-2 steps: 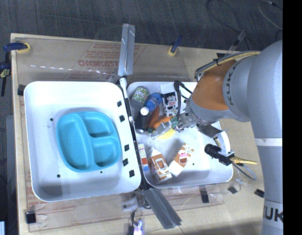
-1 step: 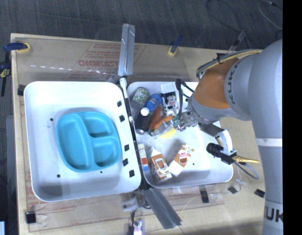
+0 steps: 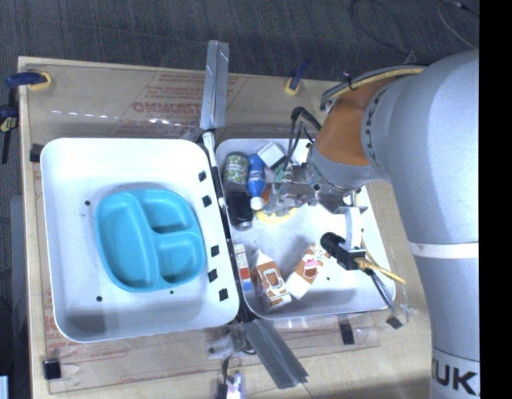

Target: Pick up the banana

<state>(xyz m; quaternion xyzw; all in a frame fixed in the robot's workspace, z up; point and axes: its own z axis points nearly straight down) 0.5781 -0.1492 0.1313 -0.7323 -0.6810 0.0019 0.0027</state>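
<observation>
Your arm (image 3: 422, 165) looms closest, its gripper (image 3: 283, 196) low in the right bin (image 3: 322, 306); its state you cannot tell. Beneath peeks the banana (image 3: 277, 216) — crowded by bottles (image 3: 254, 181), so it may snag a neighbour.

Most of the banana (image 3: 277, 215) is buried under the gripper (image 3: 283, 196); just a sliver of yellow pokes out right below the fingertips, so no telling how it lies or whether anything's actually pinching it. The fingers themselves are a dark blurry tangle, can't make out their spacing. Labels on the cartons (image 3: 273, 279) further below the gripper are too small to read. The arm (image 3: 430, 165) gets chopped off by the frame's right and bottom edges.
</observation>
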